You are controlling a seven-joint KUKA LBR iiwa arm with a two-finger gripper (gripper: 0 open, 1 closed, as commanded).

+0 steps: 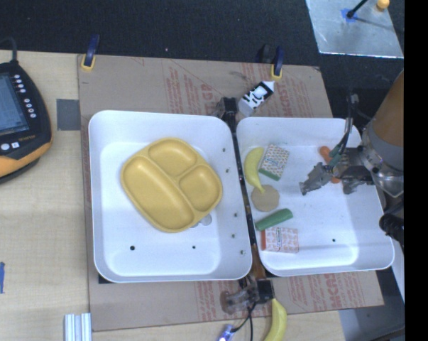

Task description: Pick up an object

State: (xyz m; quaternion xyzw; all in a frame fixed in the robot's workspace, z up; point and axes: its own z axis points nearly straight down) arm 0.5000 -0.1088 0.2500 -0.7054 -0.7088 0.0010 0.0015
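Hovers over the right bin [355, 254] at three o'clock: end effector [319, 181], spread apart, gripping nothing. At nine o'clock from it: banana [252, 168], box [273, 161], green piece [273, 219].

the end effector [314, 183] hangs over the right bin [355, 251], apart from the banana [252, 168] and green pickle [273, 218].
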